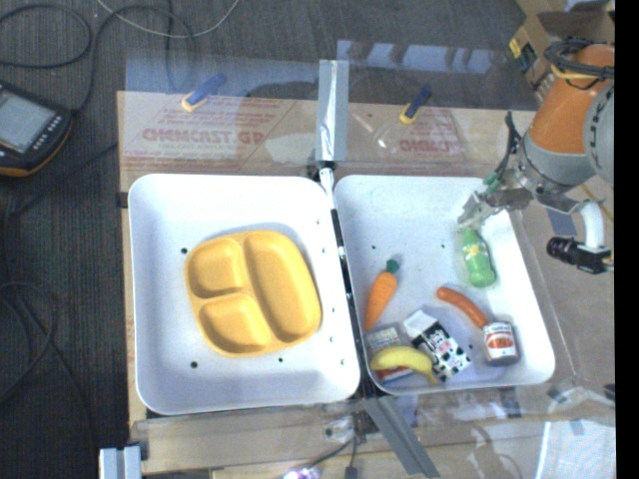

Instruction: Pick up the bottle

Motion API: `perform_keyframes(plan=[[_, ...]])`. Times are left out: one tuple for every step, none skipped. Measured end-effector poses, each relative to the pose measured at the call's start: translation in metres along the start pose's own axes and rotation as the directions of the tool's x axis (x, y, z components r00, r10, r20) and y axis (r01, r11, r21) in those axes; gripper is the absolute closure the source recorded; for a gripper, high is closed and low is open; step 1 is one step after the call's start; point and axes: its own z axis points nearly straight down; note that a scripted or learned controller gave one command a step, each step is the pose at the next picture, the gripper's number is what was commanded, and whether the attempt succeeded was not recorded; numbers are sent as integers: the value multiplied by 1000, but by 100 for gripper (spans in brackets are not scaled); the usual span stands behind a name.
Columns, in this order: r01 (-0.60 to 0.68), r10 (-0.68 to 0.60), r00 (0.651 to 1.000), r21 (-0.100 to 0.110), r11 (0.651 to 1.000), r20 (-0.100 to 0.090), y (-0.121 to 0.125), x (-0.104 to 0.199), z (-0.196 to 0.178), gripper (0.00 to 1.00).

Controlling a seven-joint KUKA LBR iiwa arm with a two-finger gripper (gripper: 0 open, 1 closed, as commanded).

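The gripper (486, 204) hangs just above the green bottle (478, 258), at the right bin's (419, 208) two o'clock; I cannot tell how wide it is open. At the bottle's seven o'clock lie a sausage (461, 305), a small can (499, 341), a carrot (379, 294) and a banana (403, 360). The board (200, 136) behind says "CHEMCAST GP". A yellow tray (254, 289) sits in the left bin (160, 218).

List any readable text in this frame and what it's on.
"CHEMCAST GP", red print, on the film-covered sheet behind the left bin.
More red print on the sheet behind the right bin: too blurred to read.
Labels on the green bottle, the small can and the black-and-white carton: too small to read.
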Motion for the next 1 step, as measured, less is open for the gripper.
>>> perform_keyframes(plan=[[-217, 217, 976, 1, 976, -1, 30, -5, 5, 100]])
